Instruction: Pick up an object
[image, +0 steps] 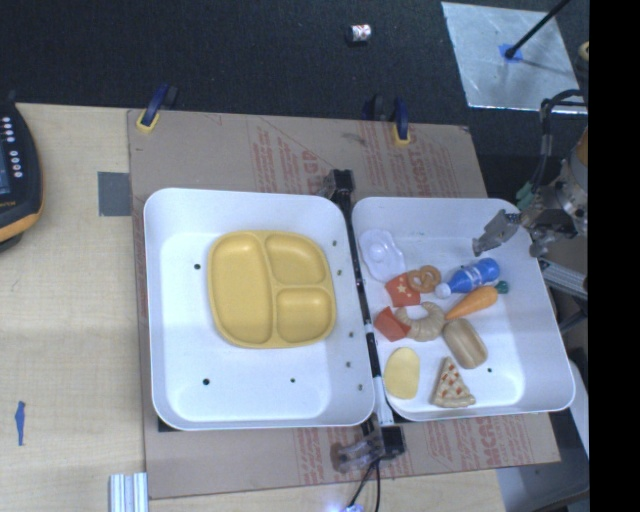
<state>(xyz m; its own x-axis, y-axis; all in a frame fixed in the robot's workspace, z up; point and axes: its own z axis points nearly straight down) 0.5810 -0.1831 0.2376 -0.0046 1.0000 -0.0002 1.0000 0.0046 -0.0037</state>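
The blue bottle lies on its side in the right bin, near that bin's upper right, with its white cap end pointing left and the orange carrot just beside it below. It is the item nearest the gripper, so I judge it the likeliest pick. It looks like a small hollow plastic toy: light, stiff, smooth and probably slippery, and being round it may roll away if nudged. The best hold seems to be across the middle of its blue body, fingers closing on its 2 long sides, clear of the carrot. The gripper hovers over the bin's upper right corner, just above and right of the bottle, carrying nothing; whether its fingers are spread or closed, I cannot tell. The left bin holds a yellow divided plate with 3 compartments.
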